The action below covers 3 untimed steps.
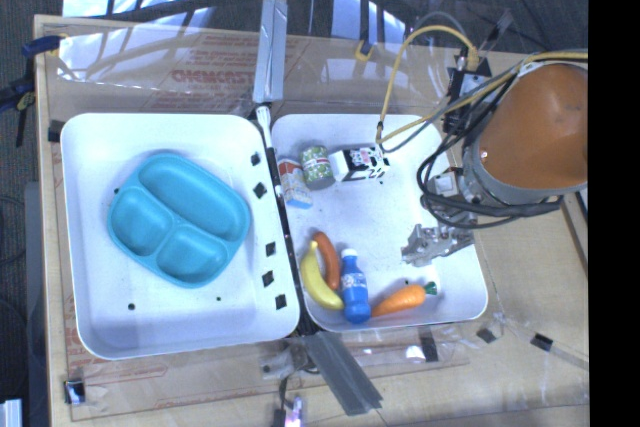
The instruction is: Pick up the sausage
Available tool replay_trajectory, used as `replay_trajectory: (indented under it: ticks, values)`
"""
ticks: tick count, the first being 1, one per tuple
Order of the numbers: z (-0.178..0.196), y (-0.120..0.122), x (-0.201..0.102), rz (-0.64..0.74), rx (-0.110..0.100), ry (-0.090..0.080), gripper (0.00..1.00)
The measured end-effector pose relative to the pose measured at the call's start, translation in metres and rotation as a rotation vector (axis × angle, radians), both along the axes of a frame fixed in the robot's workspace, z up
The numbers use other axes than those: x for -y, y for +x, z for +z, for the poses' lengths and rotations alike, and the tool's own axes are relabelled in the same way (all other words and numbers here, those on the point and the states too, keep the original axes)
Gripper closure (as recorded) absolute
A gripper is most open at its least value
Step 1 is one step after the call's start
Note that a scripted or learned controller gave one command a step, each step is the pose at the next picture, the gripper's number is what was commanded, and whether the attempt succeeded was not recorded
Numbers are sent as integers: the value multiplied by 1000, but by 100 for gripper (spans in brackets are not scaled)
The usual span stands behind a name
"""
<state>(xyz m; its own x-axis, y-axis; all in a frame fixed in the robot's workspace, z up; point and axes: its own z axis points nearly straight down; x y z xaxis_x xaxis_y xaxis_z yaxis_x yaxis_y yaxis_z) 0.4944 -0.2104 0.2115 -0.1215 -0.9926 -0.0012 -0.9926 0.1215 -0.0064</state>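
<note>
We see the sausage in the right bin, wedged beside the banana, long axis roughly up-down in view, well left of our gripper, whose state we cannot tell from this blur.

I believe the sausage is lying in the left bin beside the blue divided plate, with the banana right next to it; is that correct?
Not quite: the camera view shows the sausage in the right bin, not the left. The banana is right next to it, while the blue divided plate sits alone in the left bin.
</note>
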Motion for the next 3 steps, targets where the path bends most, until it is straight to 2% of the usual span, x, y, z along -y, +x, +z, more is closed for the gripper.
replay_trajectory:
  ticks: [1, 2, 3]
  values:
    - [-30, -17, -20, 235, -5, 1, 100]
    - [-111, -19, -45, 754, -11, 2, 100]
    - [-120, -18, -70, 1112, -8, -2, 100]
